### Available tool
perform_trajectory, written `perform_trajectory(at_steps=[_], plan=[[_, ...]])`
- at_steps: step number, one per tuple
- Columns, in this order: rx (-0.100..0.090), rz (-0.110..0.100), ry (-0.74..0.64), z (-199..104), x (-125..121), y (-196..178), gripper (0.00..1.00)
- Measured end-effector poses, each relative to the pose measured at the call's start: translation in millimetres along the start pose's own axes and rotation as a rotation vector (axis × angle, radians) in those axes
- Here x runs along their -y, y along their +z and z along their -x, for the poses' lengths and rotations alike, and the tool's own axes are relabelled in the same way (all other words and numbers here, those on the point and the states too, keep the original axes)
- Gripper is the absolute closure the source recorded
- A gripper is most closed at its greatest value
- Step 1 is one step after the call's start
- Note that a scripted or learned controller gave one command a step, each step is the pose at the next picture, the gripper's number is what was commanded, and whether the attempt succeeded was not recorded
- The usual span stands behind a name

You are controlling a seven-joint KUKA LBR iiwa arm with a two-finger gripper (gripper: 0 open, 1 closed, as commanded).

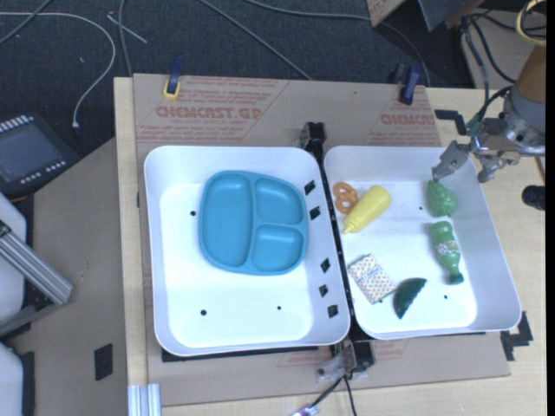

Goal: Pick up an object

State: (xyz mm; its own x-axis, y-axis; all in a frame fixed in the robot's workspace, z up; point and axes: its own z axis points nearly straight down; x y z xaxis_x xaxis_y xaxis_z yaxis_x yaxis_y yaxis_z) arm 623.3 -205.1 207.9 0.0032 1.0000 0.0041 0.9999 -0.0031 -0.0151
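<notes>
At the frame's right, the gripper (469, 159) hung spread open near the green broccoli toy (440, 199), seemingly light, rigid, best pinched across its middle.

Two white bins (173, 232), one blue plate (253, 222), six small objects (366, 209)

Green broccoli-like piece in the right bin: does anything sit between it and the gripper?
Nothing visible does. The gripper hovers over the right bin's far right corner, just above the green piece. The green bottle lies nearer the camera, out of the way.
</notes>
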Motion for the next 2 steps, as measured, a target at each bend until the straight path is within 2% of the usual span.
perform_trajectory(at_steps=[1,2], plan=[[0.004,0.015,-0.004,-1,-3,-9,0.0],[0.002,0.008,-0.002,7,4,43,0.0]])
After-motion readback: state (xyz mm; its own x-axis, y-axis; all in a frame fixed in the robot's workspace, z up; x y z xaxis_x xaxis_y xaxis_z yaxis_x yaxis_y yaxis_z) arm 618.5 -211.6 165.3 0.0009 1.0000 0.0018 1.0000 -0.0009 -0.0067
